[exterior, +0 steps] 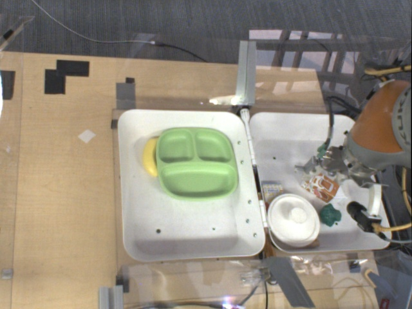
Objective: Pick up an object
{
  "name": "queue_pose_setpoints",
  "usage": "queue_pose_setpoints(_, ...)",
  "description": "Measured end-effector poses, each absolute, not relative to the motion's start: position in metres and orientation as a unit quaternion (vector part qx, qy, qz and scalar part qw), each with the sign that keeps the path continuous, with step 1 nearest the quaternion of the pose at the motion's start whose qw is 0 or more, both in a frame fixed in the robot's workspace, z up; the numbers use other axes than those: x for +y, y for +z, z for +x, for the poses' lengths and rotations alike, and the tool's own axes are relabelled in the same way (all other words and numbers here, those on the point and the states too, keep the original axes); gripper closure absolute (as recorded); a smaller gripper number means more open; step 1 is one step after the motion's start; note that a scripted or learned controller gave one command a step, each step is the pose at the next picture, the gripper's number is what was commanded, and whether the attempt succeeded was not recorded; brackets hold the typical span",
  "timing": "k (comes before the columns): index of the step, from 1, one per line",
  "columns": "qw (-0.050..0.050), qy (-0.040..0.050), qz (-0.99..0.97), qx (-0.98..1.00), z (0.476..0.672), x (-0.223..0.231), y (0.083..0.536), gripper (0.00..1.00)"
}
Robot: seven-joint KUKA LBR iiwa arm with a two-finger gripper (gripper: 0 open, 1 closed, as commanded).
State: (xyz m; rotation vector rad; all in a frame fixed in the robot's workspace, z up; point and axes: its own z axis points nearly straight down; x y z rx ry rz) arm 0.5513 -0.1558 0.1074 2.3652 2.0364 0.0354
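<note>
The arm (386,124) reaches in from the right over the right bin (283,134), its orange band above the wrist. The gripper (328,166) hangs low over the bin's middle, just above an orange-and-white packet (320,187). Whether the gripper is apart or together I cannot tell.

The packet lies flat on the bin floor, its long axis slanting from near left to far right. Nearer and to its left stands a round white lidded bowl (293,219), with a small green object (331,215) just right of it.

In the left bin (138,230) a green divided tray (195,162) lies with its long axis running left to right, and a yellow banana (149,158) shows at its left edge, partly under it.
</note>
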Motion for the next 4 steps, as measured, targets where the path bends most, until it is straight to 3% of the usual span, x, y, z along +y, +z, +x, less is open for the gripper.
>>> queue_pose_setpoints(1,0.018,0.0137,0.681,0.732,0.544,-0.177,0.103,0.0)
queue_pose_setpoints(2,0.014,0.0046,0.561,0.828,0.507,-0.179,0.094,0.0)
queue_pose_setpoints(3,0.005,0.0017,0.554,0.833,0.541,-0.198,0.087,0.0)
queue_pose_setpoints(4,0.009,0.0027,0.554,0.833,0.544,-0.198,0.1,1.0)
